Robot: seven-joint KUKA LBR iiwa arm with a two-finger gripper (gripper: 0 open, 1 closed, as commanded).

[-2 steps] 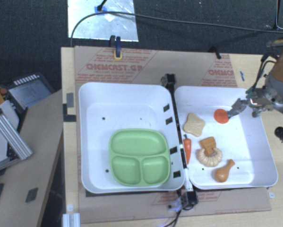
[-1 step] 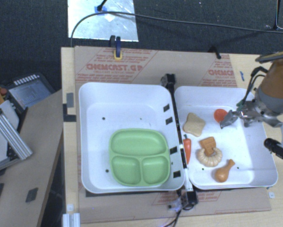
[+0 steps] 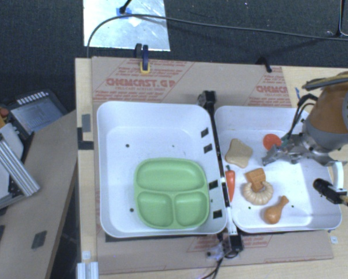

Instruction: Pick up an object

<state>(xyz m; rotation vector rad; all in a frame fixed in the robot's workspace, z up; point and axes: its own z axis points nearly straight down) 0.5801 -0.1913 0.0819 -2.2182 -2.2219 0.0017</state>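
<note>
- Gripper (image 3: 271, 154): it hangs low over the right bin (image 3: 313, 214), fingers pointing toward the bin divider. How far apart the fingers stand cannot be told from this slant, and nothing shows between them.
- Just beyond the fingertips, toward the back wall, sits a small red-orange round piece (image 3: 271, 139), probably a toy tomato. It looks light, smooth and hard, so it may well roll or squirt out of a pinch; closing across its widest part would be safest.
- A little farther out past the tips lies a flat tan bread-shaped piece (image 3: 238, 152). It seems stiff and light, lying flat, so the edges are the only place to take hold.
- Below the gripper toward the near rim are an orange block (image 3: 255, 177) resting on a pale ridged squash shape (image 3: 258, 193), and a brown drumstick (image 3: 275, 210). The drumstick's narrow shank looks the easiest grip of all.
- Against the divider lies a carrot (image 3: 230, 182), awkwardly tight to the wall.
- Well beyond, in the left bin (image 3: 121, 127), sits a green divided plate (image 3: 171, 192).
</note>
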